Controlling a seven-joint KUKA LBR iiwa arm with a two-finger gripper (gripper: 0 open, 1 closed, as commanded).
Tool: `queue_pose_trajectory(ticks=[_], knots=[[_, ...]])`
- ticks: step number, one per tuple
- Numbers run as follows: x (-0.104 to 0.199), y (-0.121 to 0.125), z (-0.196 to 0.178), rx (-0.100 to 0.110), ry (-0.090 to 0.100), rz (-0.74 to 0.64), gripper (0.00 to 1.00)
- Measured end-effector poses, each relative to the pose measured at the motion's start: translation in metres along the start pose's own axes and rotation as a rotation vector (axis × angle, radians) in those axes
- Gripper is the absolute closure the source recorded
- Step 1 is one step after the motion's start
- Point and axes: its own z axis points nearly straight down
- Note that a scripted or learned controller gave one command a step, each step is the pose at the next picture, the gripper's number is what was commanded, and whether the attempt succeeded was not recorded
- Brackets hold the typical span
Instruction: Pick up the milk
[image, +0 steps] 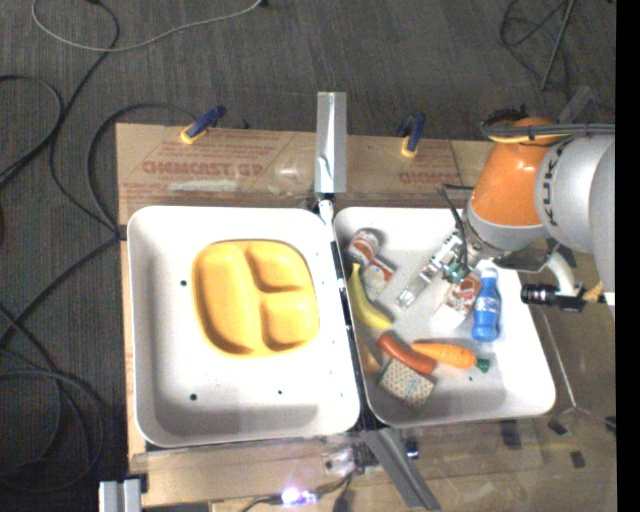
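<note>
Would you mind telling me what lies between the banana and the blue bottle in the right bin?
In the camera view, the gripper reaches down between the banana and the blue bottle, over the bin's white floor.

Claw (447, 262) hovers over right bin (530, 385) beside blue bottle (486, 310)

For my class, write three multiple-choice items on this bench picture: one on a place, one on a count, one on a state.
1. Where does the yellow plastic divided tray lie?
A. left white bin
B. right white bin
C. on the floor

2. How many compartments does that tray have?
A. one
B. three
C. six

3. How does the blue plastic bottle rest?
A. lying inside the right bin
B. on the tray
C. hanging outside the bins

Answers: 1 A, it sits within the left white bin. 2 B, its ridges mark one long and two smaller wells. 3 A, it lies flat within the right white bin.
</note>
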Motion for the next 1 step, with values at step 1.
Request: queue_pose_trajectory(ticks=[1], knots=[[-0.0034,0.0529,0.0002,0.016,-0.001,0.103,0.00]])
